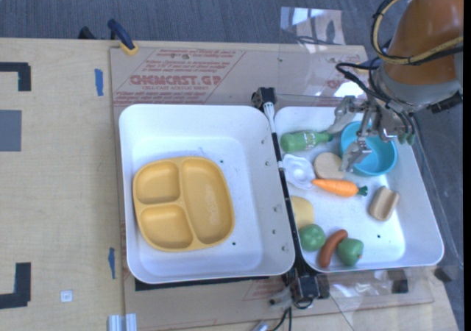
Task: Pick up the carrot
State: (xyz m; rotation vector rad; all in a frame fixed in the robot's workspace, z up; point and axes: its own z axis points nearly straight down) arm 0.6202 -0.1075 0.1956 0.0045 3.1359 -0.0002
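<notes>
Camera view shows the tool [362,147] hanging above the blue bowl [375,157] in the right bin [423,237], its grip state impossible to tell, with the carrot [337,187] lying flat just beside and below it, seemingly awaiting a descent.

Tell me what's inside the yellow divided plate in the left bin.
The yellow divided plate sits in the left bin with nothing visible in any of its three compartments. Whatever lies beneath the plate is covered and cannot be seen.
</notes>
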